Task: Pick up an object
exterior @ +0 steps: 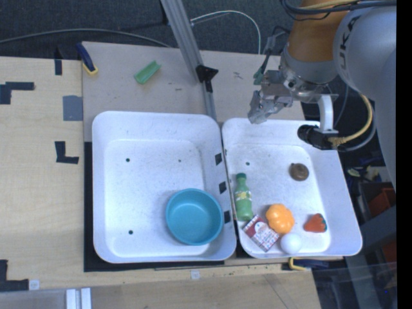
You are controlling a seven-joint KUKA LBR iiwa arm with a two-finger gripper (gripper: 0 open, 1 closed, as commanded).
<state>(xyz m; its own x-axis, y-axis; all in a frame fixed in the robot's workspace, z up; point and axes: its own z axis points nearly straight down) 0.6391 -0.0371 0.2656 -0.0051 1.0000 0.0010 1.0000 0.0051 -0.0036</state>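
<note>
My gripper (259, 114) hangs above the far rim of the right bin (335, 172), nothing visible between its fingers. Inside that bin lie a green bottle (243, 197), an orange fruit-like object (280, 217), a red-and-white packet (261, 233), a white ball (291, 243), a small red object (315, 223) and a brown round object (298, 171). All of these sit toward the near half of the bin, well below the gripper. A blue bowl (194, 215) rests in the left bin (116, 172).
A green block (147, 72) lies on the bench behind the left bin. A grey metal pole (183, 31) slants down to the bins' shared far corner. A black cable fitting (315, 136) sits at the right bin's far right rim.
</note>
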